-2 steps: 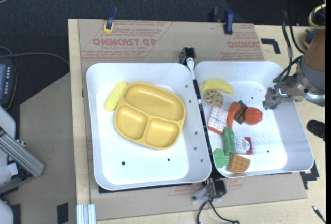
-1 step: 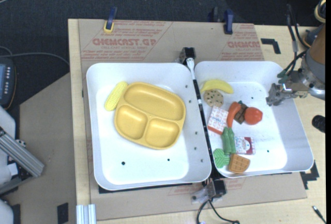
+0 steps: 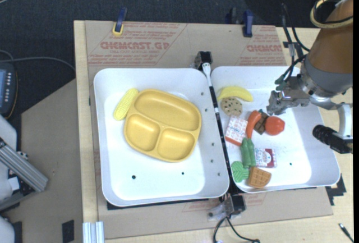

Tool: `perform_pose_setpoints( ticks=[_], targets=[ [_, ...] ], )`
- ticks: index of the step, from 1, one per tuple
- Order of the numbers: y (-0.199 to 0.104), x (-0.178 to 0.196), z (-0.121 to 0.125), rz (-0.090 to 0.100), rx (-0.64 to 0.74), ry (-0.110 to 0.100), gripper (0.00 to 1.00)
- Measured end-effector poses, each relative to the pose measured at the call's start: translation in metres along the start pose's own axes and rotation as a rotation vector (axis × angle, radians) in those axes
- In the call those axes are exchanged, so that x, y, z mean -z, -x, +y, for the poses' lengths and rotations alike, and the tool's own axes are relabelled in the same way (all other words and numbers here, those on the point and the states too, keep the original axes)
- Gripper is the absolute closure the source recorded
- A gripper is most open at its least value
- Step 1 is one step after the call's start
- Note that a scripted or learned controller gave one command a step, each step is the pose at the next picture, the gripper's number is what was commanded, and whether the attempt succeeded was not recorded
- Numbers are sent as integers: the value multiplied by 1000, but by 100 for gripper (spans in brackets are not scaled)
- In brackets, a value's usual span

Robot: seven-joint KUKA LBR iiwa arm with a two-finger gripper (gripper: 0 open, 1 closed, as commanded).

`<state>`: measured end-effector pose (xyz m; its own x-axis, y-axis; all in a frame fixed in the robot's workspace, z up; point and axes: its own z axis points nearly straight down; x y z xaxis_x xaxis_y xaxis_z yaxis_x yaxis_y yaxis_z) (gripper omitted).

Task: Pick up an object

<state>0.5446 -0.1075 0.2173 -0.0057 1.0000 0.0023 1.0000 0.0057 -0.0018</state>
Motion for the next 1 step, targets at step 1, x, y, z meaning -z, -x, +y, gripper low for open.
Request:
perform_pose_setpoints(
  ticks=[1],
  targets=[
    [-55, 12, 3, 0, 2, 4, 100]
  ],
)
